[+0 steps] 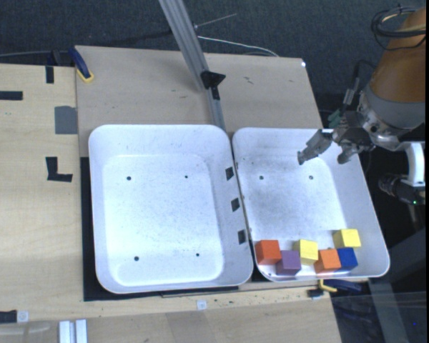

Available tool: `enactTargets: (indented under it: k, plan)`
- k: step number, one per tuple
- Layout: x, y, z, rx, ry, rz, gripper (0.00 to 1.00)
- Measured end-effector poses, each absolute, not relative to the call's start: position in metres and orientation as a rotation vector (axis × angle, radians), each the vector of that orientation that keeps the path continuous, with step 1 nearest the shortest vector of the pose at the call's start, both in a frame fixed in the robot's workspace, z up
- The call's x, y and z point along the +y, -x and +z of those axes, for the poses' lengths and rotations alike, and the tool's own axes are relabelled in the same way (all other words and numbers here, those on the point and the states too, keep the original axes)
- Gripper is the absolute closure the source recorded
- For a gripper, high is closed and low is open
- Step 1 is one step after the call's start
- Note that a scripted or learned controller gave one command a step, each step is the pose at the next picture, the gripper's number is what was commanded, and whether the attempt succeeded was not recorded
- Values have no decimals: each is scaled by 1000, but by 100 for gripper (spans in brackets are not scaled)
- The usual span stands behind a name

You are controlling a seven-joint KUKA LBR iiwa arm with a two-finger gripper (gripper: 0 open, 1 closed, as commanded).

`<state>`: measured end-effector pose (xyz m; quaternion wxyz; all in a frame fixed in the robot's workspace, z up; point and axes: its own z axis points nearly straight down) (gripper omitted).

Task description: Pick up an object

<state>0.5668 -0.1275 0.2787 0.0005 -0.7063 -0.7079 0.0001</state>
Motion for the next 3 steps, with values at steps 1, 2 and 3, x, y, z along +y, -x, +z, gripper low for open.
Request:
enactTargets:
  k: [1,2,3]
  plan:
    - [-72,-563,290,-2229,2211,-2,0]
    - [-113,-545,315,-2221,2224,0,0]
    - [-114,-494,292,-2216,2221,7,0]
